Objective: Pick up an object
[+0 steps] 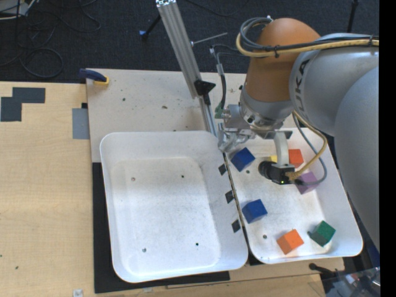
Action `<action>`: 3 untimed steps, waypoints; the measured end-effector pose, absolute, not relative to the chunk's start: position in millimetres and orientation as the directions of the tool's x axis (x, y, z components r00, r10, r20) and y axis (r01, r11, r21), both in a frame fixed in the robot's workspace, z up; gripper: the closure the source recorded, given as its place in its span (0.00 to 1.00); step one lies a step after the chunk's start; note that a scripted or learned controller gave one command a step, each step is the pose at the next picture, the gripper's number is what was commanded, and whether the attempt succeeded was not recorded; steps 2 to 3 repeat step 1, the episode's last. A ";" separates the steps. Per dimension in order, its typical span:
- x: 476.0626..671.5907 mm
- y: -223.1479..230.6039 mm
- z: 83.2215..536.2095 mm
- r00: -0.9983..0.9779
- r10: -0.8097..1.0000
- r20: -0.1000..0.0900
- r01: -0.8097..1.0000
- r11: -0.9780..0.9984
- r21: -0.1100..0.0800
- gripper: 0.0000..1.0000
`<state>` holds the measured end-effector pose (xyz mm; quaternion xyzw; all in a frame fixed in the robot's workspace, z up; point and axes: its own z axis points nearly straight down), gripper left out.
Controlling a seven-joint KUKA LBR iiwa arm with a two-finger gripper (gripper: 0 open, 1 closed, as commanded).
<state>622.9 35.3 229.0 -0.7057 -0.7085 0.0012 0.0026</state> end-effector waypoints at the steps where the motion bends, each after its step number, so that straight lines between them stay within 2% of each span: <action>1: 624.7 85.4 236.2 -0.004 1.000 0.002 1.000 0.004 -0.002 1.00; 3: 624.7 85.4 236.2 -0.004 1.000 0.002 1.000 0.004 -0.002 1.00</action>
